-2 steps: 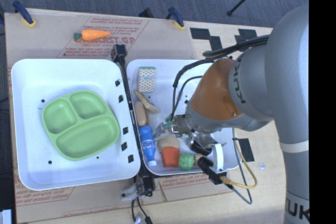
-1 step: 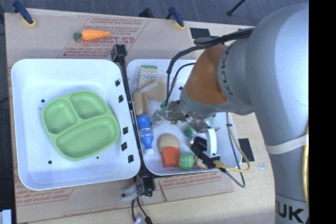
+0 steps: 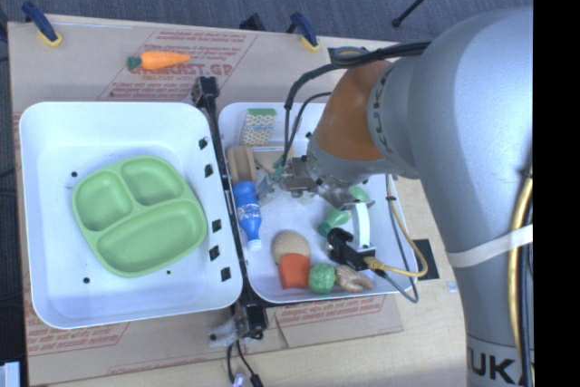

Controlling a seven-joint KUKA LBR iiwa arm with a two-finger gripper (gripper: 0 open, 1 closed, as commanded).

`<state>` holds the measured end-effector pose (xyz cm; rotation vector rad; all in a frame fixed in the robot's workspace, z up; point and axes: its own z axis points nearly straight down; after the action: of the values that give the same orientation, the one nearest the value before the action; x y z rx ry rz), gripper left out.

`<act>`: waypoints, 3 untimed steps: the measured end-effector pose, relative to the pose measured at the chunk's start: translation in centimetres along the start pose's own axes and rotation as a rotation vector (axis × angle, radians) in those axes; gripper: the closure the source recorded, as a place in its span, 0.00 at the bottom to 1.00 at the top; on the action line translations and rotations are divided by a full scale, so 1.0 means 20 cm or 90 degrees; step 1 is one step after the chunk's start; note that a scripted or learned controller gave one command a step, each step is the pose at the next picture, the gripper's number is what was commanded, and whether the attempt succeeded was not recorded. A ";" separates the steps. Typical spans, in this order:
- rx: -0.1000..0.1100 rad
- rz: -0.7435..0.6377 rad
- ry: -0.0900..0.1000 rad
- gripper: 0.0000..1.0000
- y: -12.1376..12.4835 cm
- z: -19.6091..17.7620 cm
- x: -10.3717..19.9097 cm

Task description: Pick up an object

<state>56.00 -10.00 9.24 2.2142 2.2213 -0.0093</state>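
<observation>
My gripper (image 3: 294,179) hangs low over the middle of the right bin (image 3: 399,272), under the orange wrist band, and the wrist hides what is beneath it. A blue bottle (image 3: 246,211) lies just left of it along the bin's left wall. A wooden block (image 3: 241,163) and a green patterned box (image 3: 259,127) lie toward the far end. A small green piece (image 3: 334,217) sits right of the gripper. Along the near wall lie a beige round object (image 3: 290,245), a red cup (image 3: 294,271), a green lump (image 3: 322,277) and a tan piece (image 3: 354,278).
The left bin (image 3: 45,285) holds a green divided plate (image 3: 140,213). A toy carrot (image 3: 159,61) lies on the cardboard behind the bins. Blue clamps (image 3: 41,23) grip the bench's far edge. The arm's bulk covers the right bin's right side.
</observation>
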 end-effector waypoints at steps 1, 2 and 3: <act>0.002 -0.001 0.006 0.00 0.33 0.00 0.03; 0.003 -0.002 0.005 0.00 0.13 0.01 0.04; 0.002 -0.002 0.006 0.00 0.48 0.00 -0.06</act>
<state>65.62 -11.13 9.15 2.2164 2.2319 -0.0036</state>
